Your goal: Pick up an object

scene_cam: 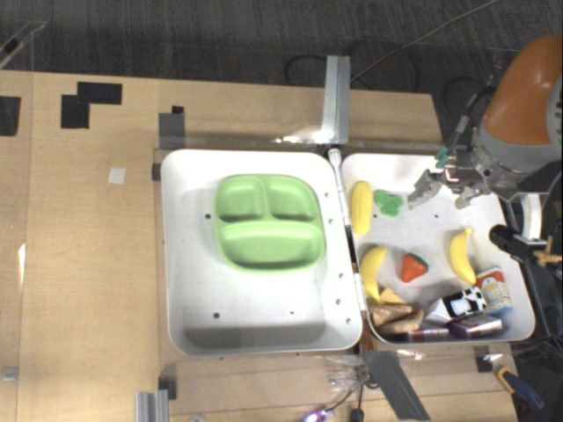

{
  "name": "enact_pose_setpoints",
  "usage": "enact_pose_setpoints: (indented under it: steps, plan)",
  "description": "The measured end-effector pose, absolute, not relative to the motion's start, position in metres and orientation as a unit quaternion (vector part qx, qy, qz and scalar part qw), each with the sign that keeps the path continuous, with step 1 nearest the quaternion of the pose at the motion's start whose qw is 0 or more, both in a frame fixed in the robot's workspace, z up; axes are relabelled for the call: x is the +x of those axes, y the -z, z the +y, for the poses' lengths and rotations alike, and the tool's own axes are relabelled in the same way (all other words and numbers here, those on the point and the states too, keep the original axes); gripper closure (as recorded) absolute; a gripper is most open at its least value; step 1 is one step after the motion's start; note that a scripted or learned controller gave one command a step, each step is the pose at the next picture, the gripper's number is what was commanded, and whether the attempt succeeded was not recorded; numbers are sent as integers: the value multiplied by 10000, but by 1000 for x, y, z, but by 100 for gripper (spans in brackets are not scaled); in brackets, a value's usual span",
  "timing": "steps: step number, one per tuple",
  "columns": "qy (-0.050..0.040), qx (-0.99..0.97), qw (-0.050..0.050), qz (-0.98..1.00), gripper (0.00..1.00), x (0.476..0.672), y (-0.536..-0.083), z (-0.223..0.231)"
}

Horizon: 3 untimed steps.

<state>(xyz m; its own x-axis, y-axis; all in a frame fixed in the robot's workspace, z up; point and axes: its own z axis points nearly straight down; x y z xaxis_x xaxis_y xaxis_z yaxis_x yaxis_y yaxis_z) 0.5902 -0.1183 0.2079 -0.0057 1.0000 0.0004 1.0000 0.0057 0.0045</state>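
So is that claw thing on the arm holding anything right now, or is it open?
Gripper: sits above the far part of the right bin, nothing seen between its fingers; open or shut cannot be told.

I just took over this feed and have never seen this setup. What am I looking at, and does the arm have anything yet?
One camera looks down at a slant on a bench with two shallow white bins. The grey-and-orange machine at right is a robot arm; its gripper hovers over the right bin's far end with nothing visibly held. The left bin holds a green divided tray. The right bin holds three yellow bananas, a small green piece, a red strawberry-like toy, and a jumble of small items along its near edge.
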Motion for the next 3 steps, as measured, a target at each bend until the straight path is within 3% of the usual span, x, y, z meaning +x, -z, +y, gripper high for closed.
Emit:
enact_pose_setpoints:
  steps: [1,2,3]
  plan:
    - [-14,7148,19,6993,0,586,-181,-165]
    - [-12,6606,15,7508,0,525,-97,-203]
    - [-29,6604,44,7509,100,527,-109,-202]
